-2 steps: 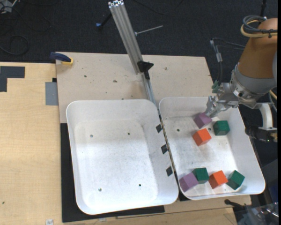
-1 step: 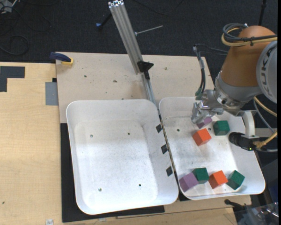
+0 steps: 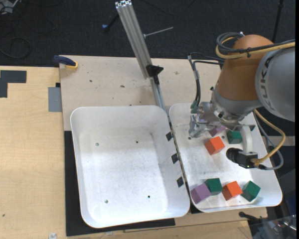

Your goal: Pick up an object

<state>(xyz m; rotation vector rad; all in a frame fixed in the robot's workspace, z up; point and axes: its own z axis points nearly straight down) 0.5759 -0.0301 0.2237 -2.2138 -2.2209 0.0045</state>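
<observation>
The jaws point down into the right bin (image 3: pixel 187 114) near its upper left part, but you cannot tell from this slanted view if they are open or closed, because the metal parts of the gripper (image 3: pixel 199 127) blur together and the wrist covers them from above. No block is visible between them, so you should not count anything as held. The things to pick all lie in this same bin: an orange block (image 3: pixel 215 145) just beside the gripper on its lower right, a green block (image 3: pixel 234 137) and a pale purple block (image 3: pixel 219 130) partly under the wrist, and a row of four more blocks (image 3: pixel 224 188) along the near edge. The left bin (image 3: pixel 84 133) is probably the place for drop. I judge the arm is low here because the nearest blocks are crowded, so a clean grip needs careful aim.
</observation>
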